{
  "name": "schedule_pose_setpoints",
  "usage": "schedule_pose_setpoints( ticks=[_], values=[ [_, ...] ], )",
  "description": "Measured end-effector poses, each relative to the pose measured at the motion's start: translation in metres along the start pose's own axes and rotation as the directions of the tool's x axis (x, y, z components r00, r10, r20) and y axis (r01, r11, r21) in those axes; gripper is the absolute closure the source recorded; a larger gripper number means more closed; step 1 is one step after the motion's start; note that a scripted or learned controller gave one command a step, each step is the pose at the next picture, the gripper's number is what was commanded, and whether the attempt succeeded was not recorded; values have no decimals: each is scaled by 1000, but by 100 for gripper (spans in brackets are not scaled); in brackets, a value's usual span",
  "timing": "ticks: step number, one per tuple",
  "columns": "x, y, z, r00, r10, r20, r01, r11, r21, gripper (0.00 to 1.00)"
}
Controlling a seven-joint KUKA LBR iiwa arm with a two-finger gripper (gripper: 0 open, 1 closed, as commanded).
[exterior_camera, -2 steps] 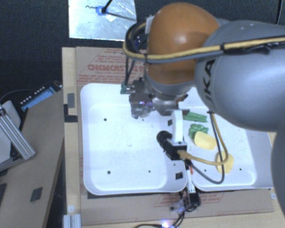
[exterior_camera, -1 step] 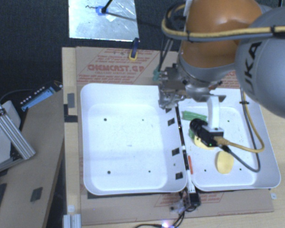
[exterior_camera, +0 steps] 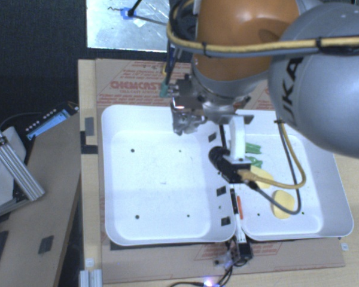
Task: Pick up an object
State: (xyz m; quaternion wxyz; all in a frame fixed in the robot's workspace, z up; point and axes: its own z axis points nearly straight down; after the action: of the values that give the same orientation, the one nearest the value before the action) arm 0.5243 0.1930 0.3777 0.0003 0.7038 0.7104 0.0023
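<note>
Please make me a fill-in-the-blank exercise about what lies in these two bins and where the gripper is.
The flat yellow oval object lies in the view's ____ shallow white bin.
The small green object lies in the ____ bin as it.
The two-finger gripper hangs above the other white bin, the view's ____ one.
Missing words: right; same; left.

Red "CHEMCAST" on brown board (exterior_camera: 127, 75)

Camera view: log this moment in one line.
end effector: above left bin, far edge | green object, yellow object: right bin
</note>
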Motion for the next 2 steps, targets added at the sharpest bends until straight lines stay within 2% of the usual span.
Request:
schedule_pose_setpoints(
  ticks=[1, 2],
  values=[
    [10, 58, -31, 1000, 4, 1, -4, 1000, -5, 100],
    [43, 62, -70, 1000, 2, 0, -2, 1000, -3, 100]
  ],
)
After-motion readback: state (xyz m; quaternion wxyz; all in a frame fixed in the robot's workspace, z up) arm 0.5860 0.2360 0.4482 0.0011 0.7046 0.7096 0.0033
